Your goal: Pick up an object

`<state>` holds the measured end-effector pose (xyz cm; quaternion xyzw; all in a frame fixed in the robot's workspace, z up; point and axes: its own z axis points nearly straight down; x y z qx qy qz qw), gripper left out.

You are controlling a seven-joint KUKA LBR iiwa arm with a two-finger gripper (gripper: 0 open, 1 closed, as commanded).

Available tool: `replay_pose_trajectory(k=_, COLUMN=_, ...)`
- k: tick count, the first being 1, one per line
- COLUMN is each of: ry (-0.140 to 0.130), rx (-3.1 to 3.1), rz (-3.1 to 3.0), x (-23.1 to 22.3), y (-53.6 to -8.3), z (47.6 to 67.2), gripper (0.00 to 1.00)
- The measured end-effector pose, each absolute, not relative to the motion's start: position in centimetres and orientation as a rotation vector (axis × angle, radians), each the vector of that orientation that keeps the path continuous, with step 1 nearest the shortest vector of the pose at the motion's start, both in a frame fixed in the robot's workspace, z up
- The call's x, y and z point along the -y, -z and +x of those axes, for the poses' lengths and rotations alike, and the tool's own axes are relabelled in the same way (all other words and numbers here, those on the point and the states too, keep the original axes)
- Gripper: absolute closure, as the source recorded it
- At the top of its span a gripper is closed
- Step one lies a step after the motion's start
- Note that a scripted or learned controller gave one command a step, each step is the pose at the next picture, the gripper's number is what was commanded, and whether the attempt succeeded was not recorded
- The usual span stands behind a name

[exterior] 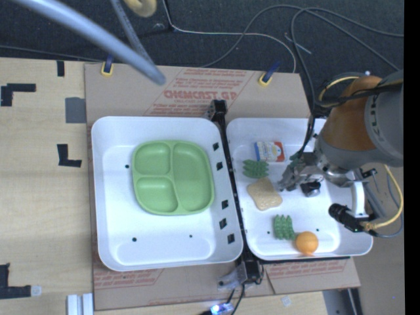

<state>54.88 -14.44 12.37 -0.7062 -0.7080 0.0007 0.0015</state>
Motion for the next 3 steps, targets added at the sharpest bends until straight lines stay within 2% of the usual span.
replay_pose_trajectory(k=2, ry=0.004, rx=2.227, rz=-2.222, x=15.1, y=-22.0, z=55.0, gripper=1.00)
replay_pose_trajectory(k=3, ry=0.002, rx=2.229, rz=-2.212, x=9.3, y=-22.6, z=56.7, gripper=1.00)
